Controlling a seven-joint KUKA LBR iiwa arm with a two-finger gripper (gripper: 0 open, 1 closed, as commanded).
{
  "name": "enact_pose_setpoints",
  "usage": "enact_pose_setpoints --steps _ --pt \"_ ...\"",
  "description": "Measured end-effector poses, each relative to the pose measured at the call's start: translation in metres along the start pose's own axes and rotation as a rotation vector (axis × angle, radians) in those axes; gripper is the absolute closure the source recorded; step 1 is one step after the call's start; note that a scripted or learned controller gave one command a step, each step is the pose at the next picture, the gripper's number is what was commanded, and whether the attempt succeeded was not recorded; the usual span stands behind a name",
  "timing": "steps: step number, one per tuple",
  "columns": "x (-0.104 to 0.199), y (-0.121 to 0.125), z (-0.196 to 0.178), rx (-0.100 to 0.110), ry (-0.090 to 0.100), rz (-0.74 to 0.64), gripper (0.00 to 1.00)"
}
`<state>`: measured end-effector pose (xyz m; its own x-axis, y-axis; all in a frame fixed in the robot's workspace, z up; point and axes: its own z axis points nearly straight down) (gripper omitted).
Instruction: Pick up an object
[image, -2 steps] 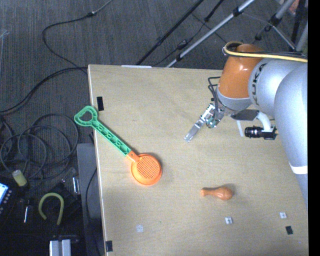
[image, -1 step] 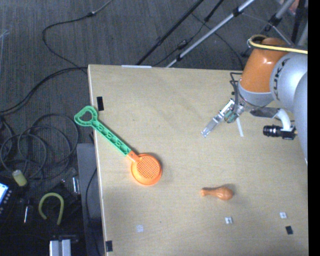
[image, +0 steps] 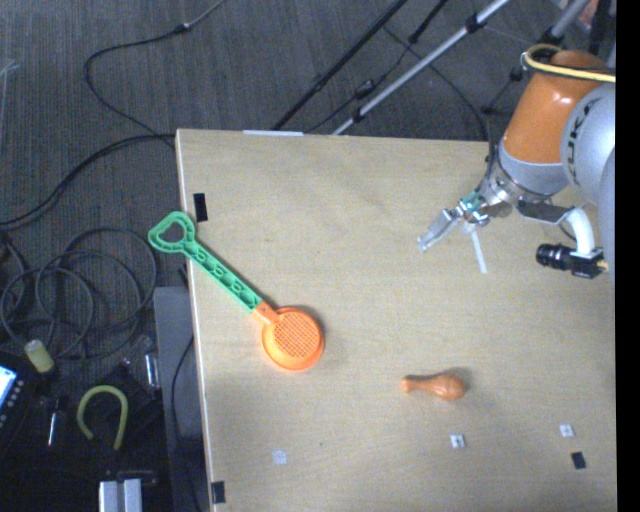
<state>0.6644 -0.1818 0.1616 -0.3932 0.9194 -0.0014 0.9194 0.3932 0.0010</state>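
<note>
Tan and bare over most of its top, the bench (image: 350, 200) carried two loose things when I checked the feed. An orange strainer with a green handle (image: 240, 293) lay near the left edge, its orange mesh head toward the middle of the bench and its green loop end overhanging the left edge near the far corner. A small orange pear-shaped object (image: 436, 385) lay on its side closer to the near edge, well apart from the strainer and right of it. I saw the grey arm with its orange band (image: 555, 110) at the right edge, toward the far corner. Its gripper (image: 456, 240) hung over open bench surface, jaws spread wide with nothing between the two pale fingers (image: 437, 233), well clear of both objects.
</note>
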Motion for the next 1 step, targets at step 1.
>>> enact_pose_setpoints --steps 1 --pt "0.0169 0.0116 0.0774 0.001 0.001 -0.272 0.00"
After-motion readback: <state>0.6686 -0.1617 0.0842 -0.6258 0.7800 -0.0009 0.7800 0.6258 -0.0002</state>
